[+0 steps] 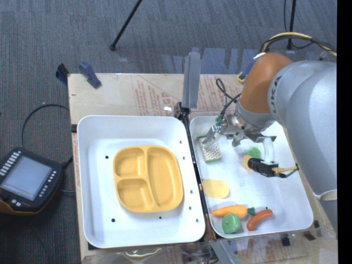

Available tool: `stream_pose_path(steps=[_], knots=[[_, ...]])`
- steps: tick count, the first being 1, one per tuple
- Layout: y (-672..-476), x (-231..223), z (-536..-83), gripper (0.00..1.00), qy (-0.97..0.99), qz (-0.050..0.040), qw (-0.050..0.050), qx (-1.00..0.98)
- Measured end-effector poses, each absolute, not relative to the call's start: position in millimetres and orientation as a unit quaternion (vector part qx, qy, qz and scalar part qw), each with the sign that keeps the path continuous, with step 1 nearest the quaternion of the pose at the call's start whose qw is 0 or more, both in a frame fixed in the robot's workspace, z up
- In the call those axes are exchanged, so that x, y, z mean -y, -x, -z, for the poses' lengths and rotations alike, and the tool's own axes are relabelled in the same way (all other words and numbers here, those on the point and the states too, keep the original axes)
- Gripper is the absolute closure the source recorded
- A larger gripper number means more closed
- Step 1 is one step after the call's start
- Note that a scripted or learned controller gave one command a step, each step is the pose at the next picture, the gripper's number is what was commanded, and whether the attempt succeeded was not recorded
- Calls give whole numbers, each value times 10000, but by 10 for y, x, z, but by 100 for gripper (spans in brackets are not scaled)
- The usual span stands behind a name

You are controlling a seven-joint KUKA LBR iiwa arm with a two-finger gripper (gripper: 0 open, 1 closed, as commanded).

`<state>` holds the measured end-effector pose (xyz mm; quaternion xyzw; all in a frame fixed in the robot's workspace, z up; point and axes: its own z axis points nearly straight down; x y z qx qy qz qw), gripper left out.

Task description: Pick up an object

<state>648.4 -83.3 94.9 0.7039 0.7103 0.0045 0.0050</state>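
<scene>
Camera view: jaws' state we cannot tell, gripper low in right bin beside grater. We judge the carrot, near front wall, light, stiff, slippery; grip it mid-body, across the width.

I see grey ribbed carpet w/ dark tripod leg top centre. Cardboard-topped bench, blue clamps at its back-left corner. Teach pendant on floor at left, cable looping.

Robot lab: teach pendant, tripod legs.
</scene>
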Motion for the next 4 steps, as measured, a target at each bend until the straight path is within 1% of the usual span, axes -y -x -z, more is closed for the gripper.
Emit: stream_pose_path(steps=[1, 2, 3, 4], knots=[[-6406, 791, -951, 0, -6652, -42, 55, -7467], [-6420, 765, -1068, 100, -6640, -59, 48, -7477], [-6415, 765, -1059, 0, -6639, -52, 42, -7478], [-6371, 862, -947, 0, -6355, -50, 33, -7721]])
